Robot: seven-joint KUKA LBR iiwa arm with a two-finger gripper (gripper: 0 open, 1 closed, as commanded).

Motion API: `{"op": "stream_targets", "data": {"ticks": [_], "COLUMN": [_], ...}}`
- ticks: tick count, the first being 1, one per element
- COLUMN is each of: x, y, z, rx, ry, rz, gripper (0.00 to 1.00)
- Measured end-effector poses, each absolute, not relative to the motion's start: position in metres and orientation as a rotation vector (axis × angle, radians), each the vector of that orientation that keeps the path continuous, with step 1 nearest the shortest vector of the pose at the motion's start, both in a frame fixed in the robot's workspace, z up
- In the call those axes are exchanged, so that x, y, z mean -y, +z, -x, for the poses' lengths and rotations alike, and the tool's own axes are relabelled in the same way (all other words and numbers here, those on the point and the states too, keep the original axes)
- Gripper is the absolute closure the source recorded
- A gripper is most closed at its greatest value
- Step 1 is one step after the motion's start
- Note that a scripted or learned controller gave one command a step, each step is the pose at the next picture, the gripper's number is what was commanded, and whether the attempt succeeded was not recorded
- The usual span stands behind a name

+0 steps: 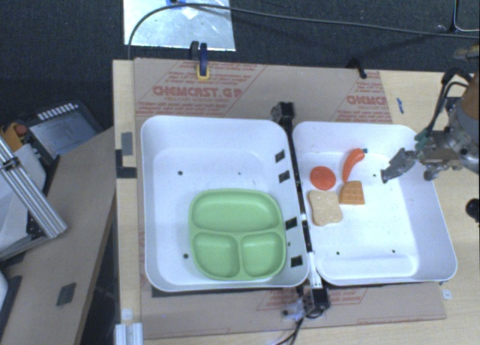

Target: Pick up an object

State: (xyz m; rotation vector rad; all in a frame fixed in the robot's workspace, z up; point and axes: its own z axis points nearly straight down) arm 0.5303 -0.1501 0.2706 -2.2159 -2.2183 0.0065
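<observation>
Left bin: a green divided plate sits near. Right bin: tomato slice, carrot, cracker and bread cluster at its left. The gripper hovers right of them; open or clenched, can't tell.

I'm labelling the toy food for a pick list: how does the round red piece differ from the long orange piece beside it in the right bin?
The round red slice is a flat disc; the long orange carrot-shaped piece is narrow and tapered. The slice is plain red, while the carrot piece is orange with a small green tip at its upper end. The slice lies left of and slightly lower than the carrot piece in the view. Both rest on the floor of the right white bin.
</observation>
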Motion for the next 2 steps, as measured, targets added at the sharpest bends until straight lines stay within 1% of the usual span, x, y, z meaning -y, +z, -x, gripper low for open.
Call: {"op": "stream_targets", "data": {"ticks": [1, 2], "x": [0.150, 0.141], "y": [0.275, 0.227], "z": [-0.532, -0.537], "rx": [2.226, 2.223], "ry": [-0.001, 0.001], "rz": [2.219, 2.218], "gripper": [0.00, 0.00]}}
